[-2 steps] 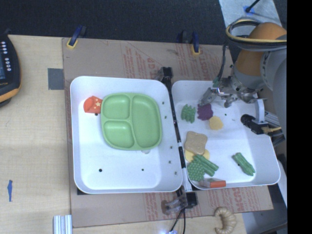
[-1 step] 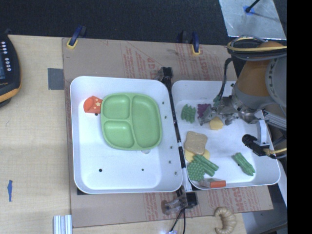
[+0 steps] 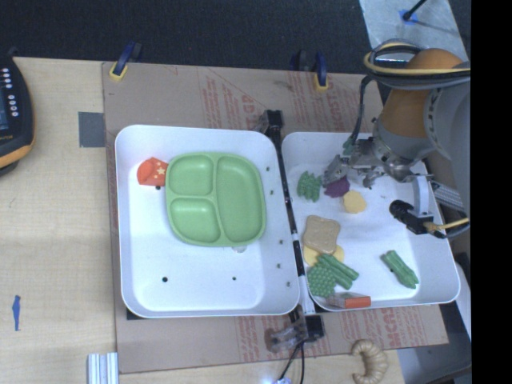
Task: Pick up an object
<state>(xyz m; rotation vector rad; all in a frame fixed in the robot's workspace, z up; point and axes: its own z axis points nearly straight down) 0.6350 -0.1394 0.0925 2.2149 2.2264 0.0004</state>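
Note:
My gripper (image 3: 342,171) hangs low over the back of the right bin (image 3: 436,250). Directly below and in front of it lies a small purple piece (image 3: 337,188). A green leafy piece (image 3: 310,186) sits just to the left of it and a yellow piece (image 3: 354,202) just to the right. Whether the gripper touches the purple piece I cannot tell. Nearer the front lie a slice of toast (image 3: 321,233), a bunch of green beans (image 3: 332,274), a green pod (image 3: 399,268) and an orange-red stick (image 3: 353,301).
The left bin (image 3: 144,286) holds a green divided plate (image 3: 216,197) and a red piece (image 3: 151,171) at its back left. The arm's orange band (image 3: 404,114) and a black cable fitting (image 3: 410,216) reach over the right bin's right side. A grey pendant (image 3: 12,110) lies far left.

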